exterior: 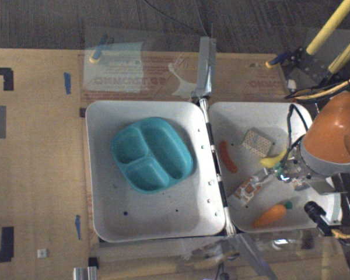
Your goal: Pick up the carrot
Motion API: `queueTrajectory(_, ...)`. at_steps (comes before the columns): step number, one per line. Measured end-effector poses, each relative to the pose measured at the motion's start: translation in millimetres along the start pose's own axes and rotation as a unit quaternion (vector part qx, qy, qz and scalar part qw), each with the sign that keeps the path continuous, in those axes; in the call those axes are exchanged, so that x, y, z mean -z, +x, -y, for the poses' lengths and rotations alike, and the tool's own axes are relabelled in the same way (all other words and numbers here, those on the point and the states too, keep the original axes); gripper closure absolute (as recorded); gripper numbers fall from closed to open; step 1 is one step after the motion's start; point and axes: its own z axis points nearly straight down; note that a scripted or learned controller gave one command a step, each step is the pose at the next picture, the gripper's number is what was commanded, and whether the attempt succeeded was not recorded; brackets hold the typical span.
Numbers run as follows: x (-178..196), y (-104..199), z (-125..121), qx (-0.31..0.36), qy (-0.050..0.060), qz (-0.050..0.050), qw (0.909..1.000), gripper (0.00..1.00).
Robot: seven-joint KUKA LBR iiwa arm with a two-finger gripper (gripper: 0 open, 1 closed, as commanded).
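The carrot (270, 215) is orange with a small green top. It lies flat near the front edge of the right bin (240, 116), pointing left. My gripper (283, 174) hangs over the middle of that bin, under the arm's orange band (332, 136). It is above and slightly right of the carrot, apart from it. Nothing of the carrot is covered.
Also in the right bin are a red sausage (227, 156), a tan cracker (258, 142), a yellow piece (274, 159) beside the gripper, and a brown-and-white item (247, 190) left of the carrot. The left bin (99, 174) holds a teal divided plate (153, 154).
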Motion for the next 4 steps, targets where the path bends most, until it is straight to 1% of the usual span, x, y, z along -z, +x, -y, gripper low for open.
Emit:
queueTrajectory(1, 150.4, -15.1, 10.1, -0.008, 0.026, -0.009, 0.9996, 0.0)
queueTrajectory(2, 116.3, -53.2, 1.3, -0.037, 0.027, -0.009, 0.9989, 0.0)
queueTrajectory(3, -19.9, -19.5, 20.4, -0.058, 0.027, -0.009, 0.9979, 0.0)
queueTrajectory(4, -9.2, -22.7, 19.6, -0.06, 0.025, -0.007, 0.9979, 1.0)
